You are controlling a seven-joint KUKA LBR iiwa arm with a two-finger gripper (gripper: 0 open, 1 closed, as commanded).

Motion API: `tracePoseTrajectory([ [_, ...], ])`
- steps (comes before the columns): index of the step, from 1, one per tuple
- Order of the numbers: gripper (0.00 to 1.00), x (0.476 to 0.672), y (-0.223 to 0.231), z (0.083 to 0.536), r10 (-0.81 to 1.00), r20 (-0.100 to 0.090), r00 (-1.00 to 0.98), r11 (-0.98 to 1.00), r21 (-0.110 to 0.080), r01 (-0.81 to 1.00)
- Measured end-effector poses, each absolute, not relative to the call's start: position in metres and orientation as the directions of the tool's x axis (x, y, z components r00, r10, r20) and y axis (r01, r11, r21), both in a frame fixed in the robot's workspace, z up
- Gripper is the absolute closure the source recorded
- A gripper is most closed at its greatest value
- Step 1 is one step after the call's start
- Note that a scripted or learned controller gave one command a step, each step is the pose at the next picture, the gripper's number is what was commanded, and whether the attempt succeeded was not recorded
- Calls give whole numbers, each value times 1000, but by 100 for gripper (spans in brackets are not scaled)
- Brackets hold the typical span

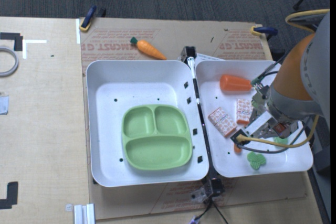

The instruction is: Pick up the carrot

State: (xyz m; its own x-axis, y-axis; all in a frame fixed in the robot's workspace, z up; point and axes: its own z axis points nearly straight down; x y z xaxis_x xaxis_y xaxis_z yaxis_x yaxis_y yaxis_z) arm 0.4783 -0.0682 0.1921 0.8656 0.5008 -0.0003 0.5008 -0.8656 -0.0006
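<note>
A small orange carrot with a green top (148,49) lies on the cardboard behind the left bin (100,113), outside both bins. A second orange, tapered piece (234,83) lies at the back of the right bin (215,160). My gripper (265,124) hangs low over the right side of the right bin, in front of that orange piece and far from the carrot on the cardboard. The wrist covers its tips, and I see nothing held.
A green divided plate (156,137) sits in the left bin. The right bin holds two red-and-white packets (222,120) (242,110), a green toy (256,161) near the front wall and a small orange bit (237,148). Clamps (88,17) hold the cardboard's back edge.
</note>
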Motion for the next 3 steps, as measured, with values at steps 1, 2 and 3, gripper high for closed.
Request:
tracePoseTrajectory([
  [1, 100, 478, -130, 261, 481, -1, 877, -877, 0, 481],
  [2, 100, 478, -81, 204, 401, -1, 916, -916, -2, 401],
  [3, 0, 478, -81, 204, 400, -1, 916, -916, -2, 400],
])
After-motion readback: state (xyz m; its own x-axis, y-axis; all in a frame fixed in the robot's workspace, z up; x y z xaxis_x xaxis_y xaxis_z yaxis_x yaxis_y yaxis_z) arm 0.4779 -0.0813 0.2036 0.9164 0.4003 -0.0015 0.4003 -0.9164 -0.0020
